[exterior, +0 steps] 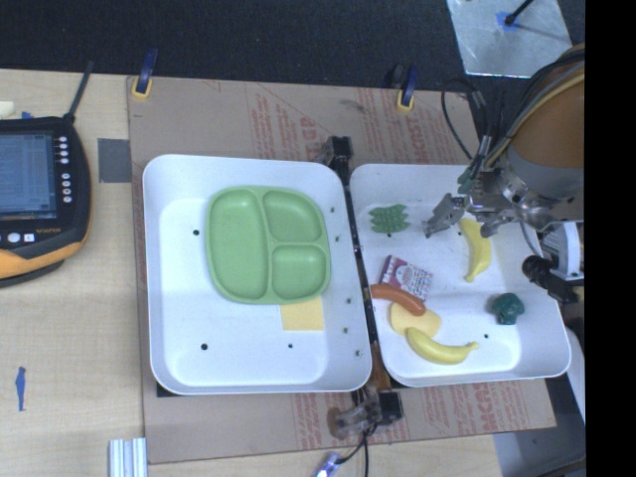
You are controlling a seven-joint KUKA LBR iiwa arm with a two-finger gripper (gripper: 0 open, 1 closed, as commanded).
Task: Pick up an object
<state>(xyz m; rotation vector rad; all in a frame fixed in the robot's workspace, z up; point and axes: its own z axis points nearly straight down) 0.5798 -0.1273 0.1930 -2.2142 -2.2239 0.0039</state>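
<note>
Over the right bin [542,361], at about two o'clock from the bench's centre, the hand [465,217] hangs low with its two fingers spread apart: one dark finger [440,217] points toward the left, the other lies near the top of a yellow banana [479,250]. Nothing sits between them, so nothing is held.

That upright banana lies just below the hand, toward five o'clock of it, and looks the nearest candidate for a pick. It appears to be a light, stiff plastic toy, smooth and curved, likely to slip or roll if pinched near its tapered ends. Closing across its thick middle, with the fingers square to its length, seems the safest hold.

Elsewhere in the same bin lie a green leafy piece [389,219] at nine o'clock from the hand, a red-and-white packet [406,277], an orange sausage [397,297] touching a yellow slab beneath it, a second banana [439,347] near the bin's lower edge, and a dark green lump [508,308] by the right wall. Across on the left bin [169,266] rest a green divided tray [267,244] and a yellow square [302,315] just below it.
</note>
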